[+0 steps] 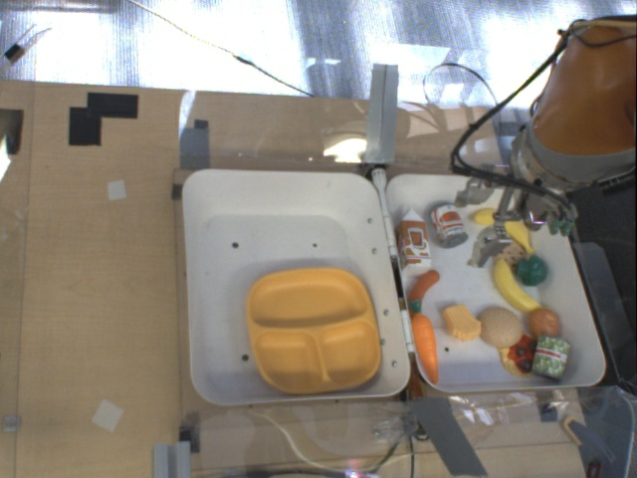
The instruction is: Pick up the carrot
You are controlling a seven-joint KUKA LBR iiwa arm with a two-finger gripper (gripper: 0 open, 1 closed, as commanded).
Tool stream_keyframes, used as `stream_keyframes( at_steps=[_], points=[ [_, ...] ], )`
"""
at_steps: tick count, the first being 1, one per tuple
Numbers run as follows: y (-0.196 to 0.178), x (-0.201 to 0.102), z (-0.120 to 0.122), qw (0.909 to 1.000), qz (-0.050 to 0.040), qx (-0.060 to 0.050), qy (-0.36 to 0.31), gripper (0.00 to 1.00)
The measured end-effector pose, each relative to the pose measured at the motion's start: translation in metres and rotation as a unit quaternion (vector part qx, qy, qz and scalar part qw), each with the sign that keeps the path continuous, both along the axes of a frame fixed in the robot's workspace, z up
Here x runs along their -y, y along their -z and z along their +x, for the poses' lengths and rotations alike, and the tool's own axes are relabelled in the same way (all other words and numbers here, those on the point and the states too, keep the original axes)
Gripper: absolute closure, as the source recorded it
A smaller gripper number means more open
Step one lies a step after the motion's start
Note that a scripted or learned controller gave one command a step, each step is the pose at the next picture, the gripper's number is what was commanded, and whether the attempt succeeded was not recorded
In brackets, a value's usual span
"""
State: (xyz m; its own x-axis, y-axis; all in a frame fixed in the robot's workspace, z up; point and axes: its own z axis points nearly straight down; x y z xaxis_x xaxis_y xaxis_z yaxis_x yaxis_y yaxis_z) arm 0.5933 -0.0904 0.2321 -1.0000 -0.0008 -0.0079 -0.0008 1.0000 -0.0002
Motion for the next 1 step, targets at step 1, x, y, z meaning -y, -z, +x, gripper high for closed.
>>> stream_keyframes(
  at_steps=[1],
  points=[
    [0.1414,0.0025,-0.0355,0.9997,-0.0003,0.006,0.024,0.0]
  ],
)
